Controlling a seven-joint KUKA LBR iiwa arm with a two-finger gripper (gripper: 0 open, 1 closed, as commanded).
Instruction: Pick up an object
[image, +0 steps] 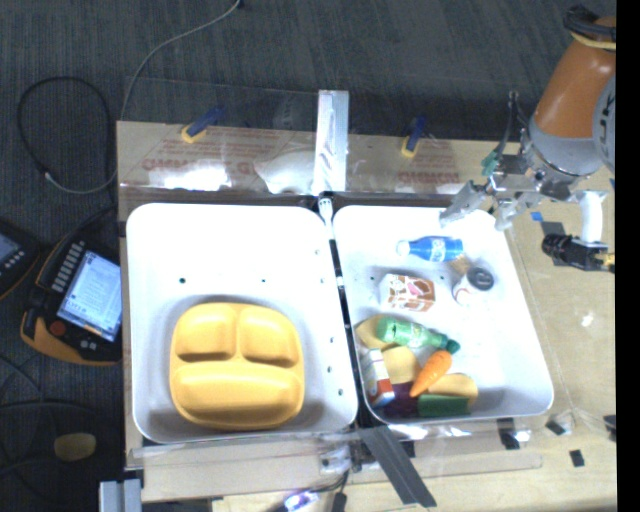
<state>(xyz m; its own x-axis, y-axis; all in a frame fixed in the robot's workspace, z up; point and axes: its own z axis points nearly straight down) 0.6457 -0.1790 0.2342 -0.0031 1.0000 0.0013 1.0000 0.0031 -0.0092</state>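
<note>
Over the right bin's far corner, the gripper hung with jaws parted, grasping nothing.

Nearest it, just below and toward the bin's middle, lay a small blue-and-white bottle on its side: judged light, rigid and smooth, prone to roll, best pinched across the body. Beyond that lay a red-and-white packet, soft and flat. Farthest, at the bin's near edge, a green bottle, a carrot and other items were heaped touching, harder to isolate.

Probably a robotics lab: bench, teach pendant, loose cables.
</note>
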